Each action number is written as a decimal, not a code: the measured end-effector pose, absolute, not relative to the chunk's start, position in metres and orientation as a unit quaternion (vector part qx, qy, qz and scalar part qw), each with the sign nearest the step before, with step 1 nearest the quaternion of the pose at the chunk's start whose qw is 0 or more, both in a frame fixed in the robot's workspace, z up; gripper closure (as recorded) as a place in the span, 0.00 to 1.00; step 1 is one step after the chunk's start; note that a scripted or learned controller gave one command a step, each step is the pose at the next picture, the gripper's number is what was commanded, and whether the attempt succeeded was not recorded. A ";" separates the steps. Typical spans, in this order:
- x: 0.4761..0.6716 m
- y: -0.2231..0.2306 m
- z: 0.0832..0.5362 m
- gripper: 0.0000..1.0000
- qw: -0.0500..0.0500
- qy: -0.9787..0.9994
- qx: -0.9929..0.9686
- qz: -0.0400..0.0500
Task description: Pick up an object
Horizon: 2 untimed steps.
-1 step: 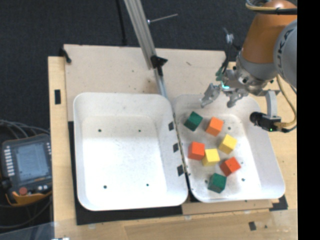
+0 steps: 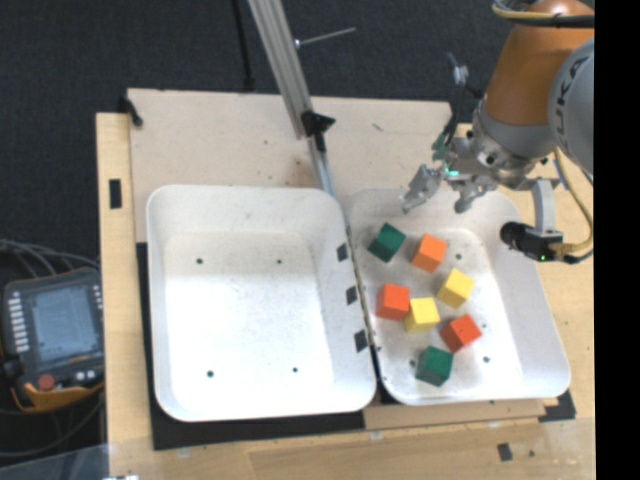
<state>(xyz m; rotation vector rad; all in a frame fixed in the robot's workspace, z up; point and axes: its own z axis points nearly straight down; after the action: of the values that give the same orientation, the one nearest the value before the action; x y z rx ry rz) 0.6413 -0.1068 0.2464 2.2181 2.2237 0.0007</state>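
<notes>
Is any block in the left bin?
No. All seven blocks, such as the green block and the yellow block, lie in the right bin; the left bin holds none.

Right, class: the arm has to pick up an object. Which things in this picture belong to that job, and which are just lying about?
Belong to the job:
- gripper, fingers open, holding nothing
- right bin
- two green blocks
- three orange blocks
- two yellow blocks

Just lying about:
- left bin
- handheld control pendant
- slanted metal pole
</notes>
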 end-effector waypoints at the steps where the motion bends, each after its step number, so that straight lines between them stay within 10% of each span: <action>1: 0.637 -0.111 0.184 0.00 -0.001 0.706 0.708 -0.002; 2: 0.644 -0.111 0.138 0.00 -0.001 0.707 0.708 -0.002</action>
<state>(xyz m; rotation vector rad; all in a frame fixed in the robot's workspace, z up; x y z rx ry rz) 0.6444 -0.1112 0.1377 2.2237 2.2206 -0.0056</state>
